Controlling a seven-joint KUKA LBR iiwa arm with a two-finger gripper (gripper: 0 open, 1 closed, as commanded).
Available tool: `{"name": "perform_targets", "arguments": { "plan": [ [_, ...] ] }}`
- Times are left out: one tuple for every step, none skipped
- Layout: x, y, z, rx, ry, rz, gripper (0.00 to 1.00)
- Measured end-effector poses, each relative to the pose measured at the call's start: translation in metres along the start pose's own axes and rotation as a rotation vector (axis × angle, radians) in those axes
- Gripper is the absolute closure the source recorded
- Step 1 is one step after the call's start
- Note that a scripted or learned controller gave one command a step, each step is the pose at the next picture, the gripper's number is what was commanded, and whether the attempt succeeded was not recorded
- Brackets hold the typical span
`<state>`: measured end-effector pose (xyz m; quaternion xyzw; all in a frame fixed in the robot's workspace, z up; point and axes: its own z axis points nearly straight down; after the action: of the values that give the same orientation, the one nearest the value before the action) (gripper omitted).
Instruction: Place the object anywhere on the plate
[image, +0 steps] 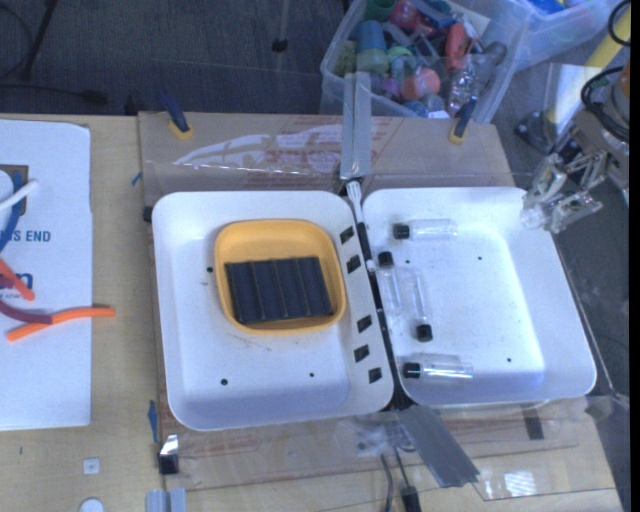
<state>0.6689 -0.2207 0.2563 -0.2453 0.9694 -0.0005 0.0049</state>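
Observation:
A yellow plate (272, 231) lies in the left bin (190, 300), and a dark ridged rectangular pad (278, 288) rests flat on it. Several clear vials with black caps lie in the right bin (500, 290): one near the back (426, 230), two along the left wall (393, 290), one at the front (438, 369). My gripper (556, 203) hovers over the back right corner of the right bin, well apart from the vials and far from the plate. Nothing hangs from it that I can make out.
A row of black clips (360, 300) runs along the divider between the bins. A clear tub of coloured toys (420, 50) stands behind the bench. White paper with orange-handled pliers (55, 320) lies to the left.

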Motion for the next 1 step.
{"name": "perform_targets", "arguments": {
  "plan": [
    [-0.0002,-0.0006,-0.0736,0.000,-0.001,-0.226,1.00]
  ]
}}
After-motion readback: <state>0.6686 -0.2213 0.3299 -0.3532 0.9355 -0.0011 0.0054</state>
